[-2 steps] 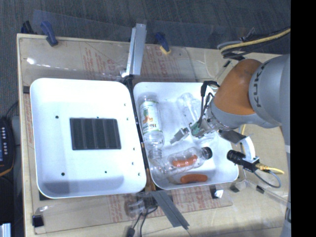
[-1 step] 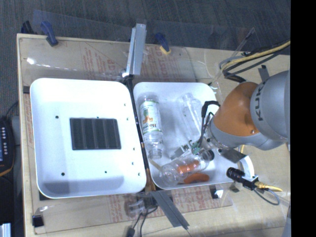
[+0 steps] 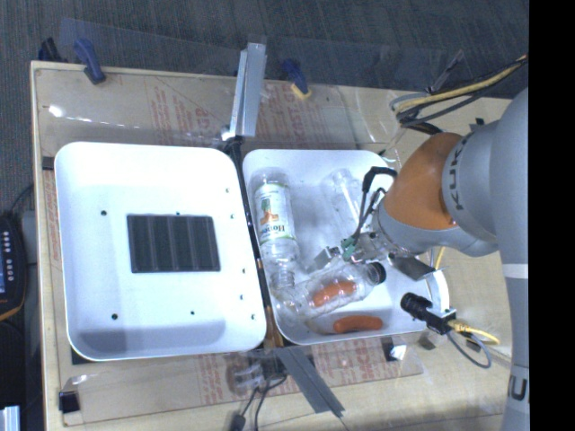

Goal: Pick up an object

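Note:
The right bin (image 3: pixel 305 164) holds a clear plastic bottle with a white and orange label (image 3: pixel 275 225), lying along its left wall. A second clear bottle with something orange inside (image 3: pixel 331 293) lies near the front. An orange sausage-shaped thing (image 3: pixel 358 323) rests at the front wall. A crumpled clear plastic piece (image 3: pixel 344 189) sits toward the back. My gripper (image 3: pixel 352 250) hangs low over the bin's middle right, just above the second bottle, its fingers lost among the clear plastic.
The left bin (image 3: pixel 90 178) has a dark ribbed rectangle (image 3: pixel 172 242) on its floor. A metal bar (image 3: pixel 245 88) stands at the back between the bins. Blue clamps (image 3: pixel 90 61) grip the bench's far edge. Yellow and black cables (image 3: pixel 449 97) trail at the right.

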Available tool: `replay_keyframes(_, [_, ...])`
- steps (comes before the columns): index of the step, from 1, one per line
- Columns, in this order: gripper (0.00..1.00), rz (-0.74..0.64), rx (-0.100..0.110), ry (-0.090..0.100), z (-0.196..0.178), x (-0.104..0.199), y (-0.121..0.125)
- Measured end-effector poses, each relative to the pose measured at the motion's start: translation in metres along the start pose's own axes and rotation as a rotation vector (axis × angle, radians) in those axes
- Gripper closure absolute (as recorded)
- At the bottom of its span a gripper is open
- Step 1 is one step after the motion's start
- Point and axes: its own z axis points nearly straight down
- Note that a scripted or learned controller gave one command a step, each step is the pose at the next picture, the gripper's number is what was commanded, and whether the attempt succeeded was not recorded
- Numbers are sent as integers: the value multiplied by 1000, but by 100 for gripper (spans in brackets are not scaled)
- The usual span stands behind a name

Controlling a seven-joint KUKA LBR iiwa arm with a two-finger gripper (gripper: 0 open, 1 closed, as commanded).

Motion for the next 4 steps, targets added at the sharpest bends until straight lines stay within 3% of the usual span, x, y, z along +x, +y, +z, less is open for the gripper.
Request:
replay_keyframes(1, [100, -4, 2, 0, -10, 0, 0])
replay_keyframes(2, [0, -5, 2, 0, -10, 0, 0])
replay_keyframes(3, [0, -40, -25, -16, -6, 22, -31])
replay_keyframes(4, [0, -14, -1, -2, -32, -5, 20])
